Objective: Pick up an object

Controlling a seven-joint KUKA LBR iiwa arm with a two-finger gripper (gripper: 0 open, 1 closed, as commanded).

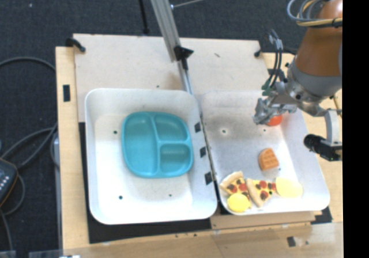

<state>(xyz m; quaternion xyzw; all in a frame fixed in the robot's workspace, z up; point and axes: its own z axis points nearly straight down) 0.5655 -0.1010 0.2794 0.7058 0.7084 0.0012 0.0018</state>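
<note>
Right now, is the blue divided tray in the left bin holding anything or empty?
Empty. The blue divided tray lies flat in the left bin, and all its compartments show bare blue surface.

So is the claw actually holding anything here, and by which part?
It cannot be told. The claw is low over the right bin, with a small red-orange object right at its tip, but the view does not show whether that object is gripped.

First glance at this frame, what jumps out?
The turquoise divided plate sits alone in the left bin. In the right bin, the gripper is low at the far side beside a small red-orange object, with toy food pieces clustered at the near edge.
</note>
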